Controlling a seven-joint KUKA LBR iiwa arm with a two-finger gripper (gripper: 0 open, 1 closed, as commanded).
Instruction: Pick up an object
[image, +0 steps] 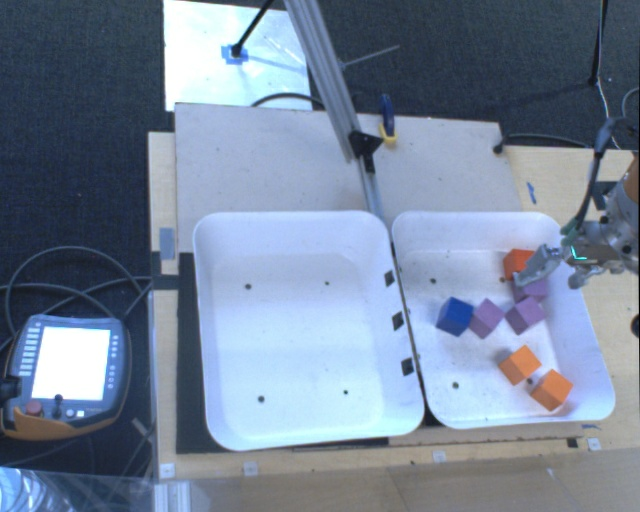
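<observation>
Reaching in from the side, my grey metal gripper (549, 262) hangs right by the small orange block (517, 262) in the right white bin (600, 375) to grab it.

Beside the right bin (600, 350) we see little of the arm (625, 215): a grey metal wrist with a sliver of orange at its upper end. The gripper (548, 262) is a pale grey block with a small teal-green light glowing on its body. Dark thin cables loop above it, one rising toward a blue fitting.
</observation>
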